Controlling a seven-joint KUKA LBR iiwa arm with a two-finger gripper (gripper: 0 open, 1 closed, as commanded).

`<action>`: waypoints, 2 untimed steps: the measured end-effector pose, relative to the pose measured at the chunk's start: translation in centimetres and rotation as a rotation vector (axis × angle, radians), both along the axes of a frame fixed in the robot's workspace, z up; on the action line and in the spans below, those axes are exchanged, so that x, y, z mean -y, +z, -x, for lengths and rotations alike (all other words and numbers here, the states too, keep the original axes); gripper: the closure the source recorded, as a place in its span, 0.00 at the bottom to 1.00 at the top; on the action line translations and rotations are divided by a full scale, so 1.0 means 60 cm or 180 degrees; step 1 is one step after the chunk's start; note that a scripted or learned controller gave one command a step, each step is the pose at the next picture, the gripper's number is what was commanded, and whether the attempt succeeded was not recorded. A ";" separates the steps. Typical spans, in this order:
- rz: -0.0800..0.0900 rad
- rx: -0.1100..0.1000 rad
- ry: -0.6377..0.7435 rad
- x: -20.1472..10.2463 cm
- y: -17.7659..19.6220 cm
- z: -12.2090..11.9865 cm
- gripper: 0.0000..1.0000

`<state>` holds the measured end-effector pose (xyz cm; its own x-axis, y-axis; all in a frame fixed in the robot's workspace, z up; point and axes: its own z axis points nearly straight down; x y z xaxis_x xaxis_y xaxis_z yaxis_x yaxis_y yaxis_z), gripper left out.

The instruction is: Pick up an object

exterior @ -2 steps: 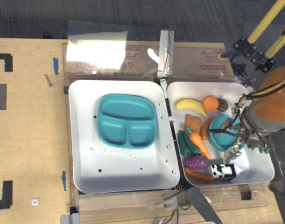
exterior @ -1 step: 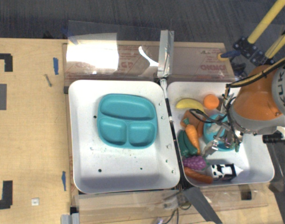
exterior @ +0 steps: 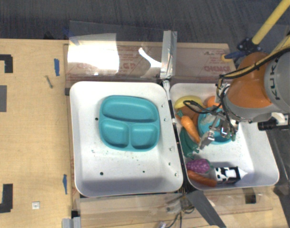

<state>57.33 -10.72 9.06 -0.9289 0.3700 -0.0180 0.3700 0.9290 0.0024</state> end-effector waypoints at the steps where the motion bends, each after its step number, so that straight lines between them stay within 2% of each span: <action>1: -0.0010 -0.0028 -0.0253 -0.022 -0.001 -0.045 0.00; 2: -0.0014 -0.0021 -0.0367 -0.004 0.072 -0.048 0.00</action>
